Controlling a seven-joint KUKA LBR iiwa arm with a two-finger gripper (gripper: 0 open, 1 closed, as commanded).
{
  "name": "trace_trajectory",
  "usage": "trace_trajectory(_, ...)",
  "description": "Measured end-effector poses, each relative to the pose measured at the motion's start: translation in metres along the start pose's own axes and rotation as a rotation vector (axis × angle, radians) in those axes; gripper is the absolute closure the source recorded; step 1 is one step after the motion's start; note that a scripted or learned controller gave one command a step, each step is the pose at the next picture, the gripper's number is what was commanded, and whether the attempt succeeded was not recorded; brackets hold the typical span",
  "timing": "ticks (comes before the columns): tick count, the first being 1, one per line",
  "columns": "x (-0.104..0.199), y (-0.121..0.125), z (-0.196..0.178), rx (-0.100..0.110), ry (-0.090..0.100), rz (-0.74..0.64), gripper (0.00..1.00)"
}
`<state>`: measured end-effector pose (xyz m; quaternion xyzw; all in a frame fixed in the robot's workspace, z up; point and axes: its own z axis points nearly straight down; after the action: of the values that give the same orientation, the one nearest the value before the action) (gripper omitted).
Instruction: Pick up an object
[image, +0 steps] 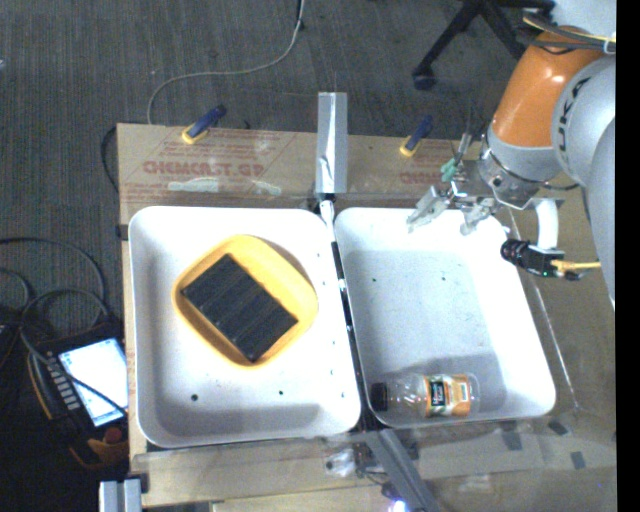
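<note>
A yellow dish with a black ridged block on it (243, 298) lies in the left bin (160, 400). A clear plastic bottle with an orange label (428, 393) lies on its side along the front wall of the right bin (520, 330). My gripper (446, 212) hangs over the back edge of the right bin, fingers spread apart and open, with nothing between them. It is far from the bottle and from the dish.
A metal divider post (331, 140) stands at the back between the bins. Blue and yellow clamps (203, 124) hold the cardboard sheet behind them. A tablet (95, 380) and cables lie on the floor at the left.
</note>
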<state>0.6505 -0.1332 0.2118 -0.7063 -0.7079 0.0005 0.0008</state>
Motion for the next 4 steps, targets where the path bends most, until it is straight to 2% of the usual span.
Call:
trace_trajectory(1,-0.01,-0.107,0.033,0.0,0.001,-0.217,0.0)
trace_trajectory(2,-0.044,-0.123,-0.022,-0.004,-0.003,-0.364,0.0)
trace_trajectory(3,-0.04,-0.166,0.001,-0.003,-0.001,-0.68,0.0)
trace_trajectory(4,-0.005,-0.162,0.049,-0.002,0.001,-0.893,0.0)
